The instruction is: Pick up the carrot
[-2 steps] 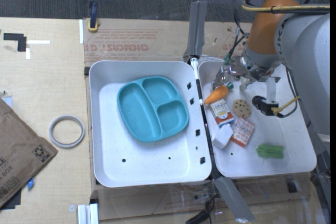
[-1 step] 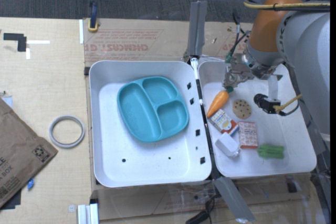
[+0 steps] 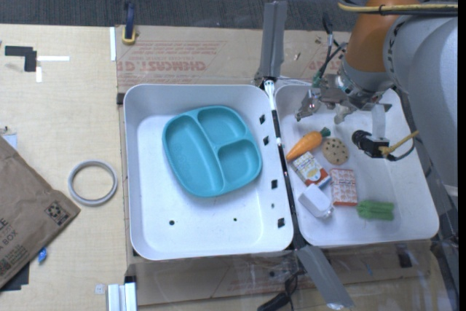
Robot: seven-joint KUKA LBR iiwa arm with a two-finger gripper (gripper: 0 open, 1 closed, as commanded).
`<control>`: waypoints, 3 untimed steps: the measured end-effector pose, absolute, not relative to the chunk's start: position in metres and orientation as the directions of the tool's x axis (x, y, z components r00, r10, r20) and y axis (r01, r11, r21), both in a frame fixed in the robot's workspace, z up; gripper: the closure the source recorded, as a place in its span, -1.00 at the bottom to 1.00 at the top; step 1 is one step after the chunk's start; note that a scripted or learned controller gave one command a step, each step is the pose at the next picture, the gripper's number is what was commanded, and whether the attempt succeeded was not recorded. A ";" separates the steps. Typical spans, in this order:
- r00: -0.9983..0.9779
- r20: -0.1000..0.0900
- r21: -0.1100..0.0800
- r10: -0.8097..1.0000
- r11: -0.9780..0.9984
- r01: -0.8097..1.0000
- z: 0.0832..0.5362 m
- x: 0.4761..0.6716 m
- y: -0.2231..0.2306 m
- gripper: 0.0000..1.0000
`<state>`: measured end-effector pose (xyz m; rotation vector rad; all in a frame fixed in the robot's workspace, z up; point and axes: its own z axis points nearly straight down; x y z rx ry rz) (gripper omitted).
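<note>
Carrot (image 3: 304, 144) is lying at the right bin's (image 3: 419, 228) left wall, just below the hovering gripper (image 3: 325, 109) whose 2 fingers are spreading apart, risking a snag on the crowding cookie (image 3: 335, 151).

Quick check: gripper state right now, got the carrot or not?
Gripper: open, holding nothing, above the right bin. The carrot lies on the bin floor below it, not between the fingers.
</note>
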<state>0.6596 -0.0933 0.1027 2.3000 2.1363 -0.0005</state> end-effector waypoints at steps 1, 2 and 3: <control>0.299 0.000 0.002 0.954 -0.299 0.954 0.094 0.596 -0.098 -1.00; 0.304 -0.002 0.002 0.953 -0.304 0.953 0.103 0.596 -0.100 1.00; 0.303 -0.002 0.002 0.953 -0.303 0.953 0.103 0.596 -0.100 -1.00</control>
